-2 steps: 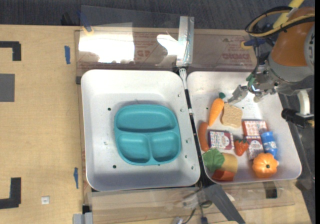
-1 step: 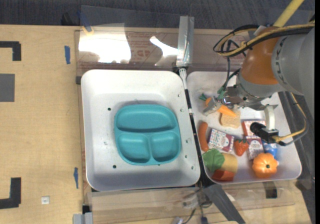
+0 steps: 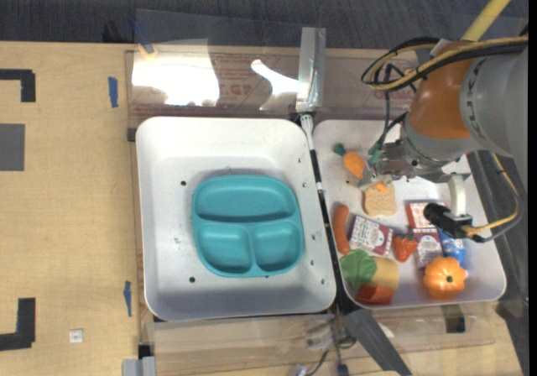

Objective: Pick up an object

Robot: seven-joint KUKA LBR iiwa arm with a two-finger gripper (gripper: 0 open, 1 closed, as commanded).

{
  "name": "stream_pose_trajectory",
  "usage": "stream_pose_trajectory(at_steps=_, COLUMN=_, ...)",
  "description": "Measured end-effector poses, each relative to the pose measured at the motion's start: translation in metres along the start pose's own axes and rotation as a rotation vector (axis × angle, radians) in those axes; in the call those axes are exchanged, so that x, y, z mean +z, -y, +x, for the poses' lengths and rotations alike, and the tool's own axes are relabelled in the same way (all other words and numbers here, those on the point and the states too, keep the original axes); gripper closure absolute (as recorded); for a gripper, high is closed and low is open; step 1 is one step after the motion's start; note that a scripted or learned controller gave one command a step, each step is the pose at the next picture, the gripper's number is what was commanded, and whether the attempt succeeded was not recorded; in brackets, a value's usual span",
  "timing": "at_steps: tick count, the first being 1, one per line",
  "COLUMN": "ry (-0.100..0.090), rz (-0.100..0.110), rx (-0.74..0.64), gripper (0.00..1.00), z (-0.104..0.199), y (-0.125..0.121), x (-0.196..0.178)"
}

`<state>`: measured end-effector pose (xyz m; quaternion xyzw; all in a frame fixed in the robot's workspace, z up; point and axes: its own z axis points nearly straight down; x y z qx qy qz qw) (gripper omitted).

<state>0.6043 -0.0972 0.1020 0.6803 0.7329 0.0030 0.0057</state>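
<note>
Below the pincer (image 3: pixel 383 174), jaw opening indeterminable, toast slice (image 3: pixel 379 200) and carrot (image 3: pixel 353 164) are crowded; a mis-grasp is risked.

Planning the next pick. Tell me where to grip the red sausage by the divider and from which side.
Grip the red sausage across its narrow middle, coming straight down from above. It lies flat and long beside the bin wall, with the small box close on its other side, so close across its width.

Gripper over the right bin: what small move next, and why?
Probably a short descent. The gripper hangs just above the toast slice, with the carrot close on its left, so going straight down seems likelier to meet the toast alone.
</note>
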Motion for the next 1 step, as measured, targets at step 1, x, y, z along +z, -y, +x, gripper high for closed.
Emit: stream_pose_trajectory(at_steps=1, ry=-0.004, rz=0.019, rx=0.238, gripper=1.00, z=0.0517, y=-0.0253, x=-0.0815)
